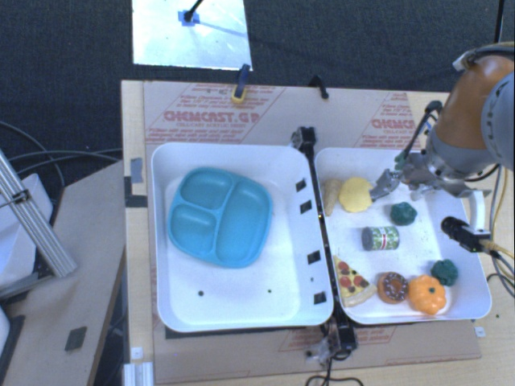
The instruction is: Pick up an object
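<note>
We place the hand [388, 182] over the right bin [467, 308], just beside the yellow lemon-like piece [355, 195]; approach step, nothing visibly gripped. Its finger state we cannot tell. Next move: centre over the piece, then descend.

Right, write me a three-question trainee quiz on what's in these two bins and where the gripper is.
1. True or false: the blue divided plate lies in the left bin.
2. Which item lies nearest the gripper? A) the orange pumpkin B) the yellow lemon C) the doughnut
3. Fill in: the pizza slice lies at the front of the right bin, just left of the ____.

Key: 1 true; 2 B; 3 doughnut.
</note>
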Robot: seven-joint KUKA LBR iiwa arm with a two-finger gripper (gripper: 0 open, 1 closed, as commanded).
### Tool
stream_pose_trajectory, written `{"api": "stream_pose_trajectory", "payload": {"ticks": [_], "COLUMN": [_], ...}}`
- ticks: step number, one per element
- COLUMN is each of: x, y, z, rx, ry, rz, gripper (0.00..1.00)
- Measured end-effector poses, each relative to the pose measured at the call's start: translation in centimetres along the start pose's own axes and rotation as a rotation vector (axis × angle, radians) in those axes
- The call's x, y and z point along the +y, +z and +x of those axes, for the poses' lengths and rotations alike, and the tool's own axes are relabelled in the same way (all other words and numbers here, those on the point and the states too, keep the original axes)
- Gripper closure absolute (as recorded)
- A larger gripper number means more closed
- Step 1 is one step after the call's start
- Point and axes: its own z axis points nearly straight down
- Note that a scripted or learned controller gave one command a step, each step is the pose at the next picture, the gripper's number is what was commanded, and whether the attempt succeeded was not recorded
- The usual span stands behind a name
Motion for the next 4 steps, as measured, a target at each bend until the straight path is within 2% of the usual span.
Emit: {"api": "stream_pose_trajectory", "payload": {"ticks": [1,2,3,4], "x": [-0.7,1.1,1.1,3.7], "y": [3.5,5.1,-4.0,-3.4], "z": [-0.2,-0.2,10.5,10.0], "rx": [-0.004,0.005,0.010,0.005], "ry": [-0.008,-0.003,-0.017,-0.008], "rz": [-0.021,0.002,-0.002,0.004], "gripper": [0.00,0.00,0.00,0.00]}}
